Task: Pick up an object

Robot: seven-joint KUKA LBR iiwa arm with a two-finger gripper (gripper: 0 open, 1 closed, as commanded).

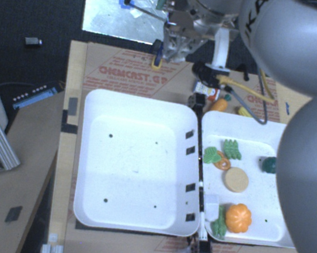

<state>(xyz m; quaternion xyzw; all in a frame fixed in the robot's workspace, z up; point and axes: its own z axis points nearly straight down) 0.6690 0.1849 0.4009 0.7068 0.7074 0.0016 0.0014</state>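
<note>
**Two Bins, Five Objects**

The right bin [273, 147] is holding one orange pumpkin [238, 217], one tan disc [236, 180], one dark green piece [268, 164] and two leafy greens [231, 148]. The gripper [174, 50] is hanging beyond the left bin [95, 113]; its grip cannot be told.

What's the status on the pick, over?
Tool up past the far rim of the bins, nothing between its fingers. Orange pumpkin, tan disc and green pieces lie in right bin. Nothing picked yet.
</note>
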